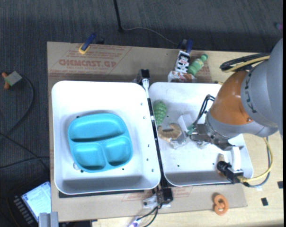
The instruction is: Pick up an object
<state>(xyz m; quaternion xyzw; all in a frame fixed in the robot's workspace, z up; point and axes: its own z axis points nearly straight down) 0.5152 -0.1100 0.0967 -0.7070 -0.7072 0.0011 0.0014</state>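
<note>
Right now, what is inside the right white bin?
In the right bin lie a green object and a brown one with clear wrapping near the gripper. The arm covers the bin's right part, so anything under it is hidden.

A turquoise tray lies in the white left bin; a green ridged object sits in the white right bin.

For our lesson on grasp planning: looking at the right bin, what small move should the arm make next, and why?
Probably ease the tool left toward the brown object. The tool sits low in the right bin, beside that object, with nothing visibly held.
</note>
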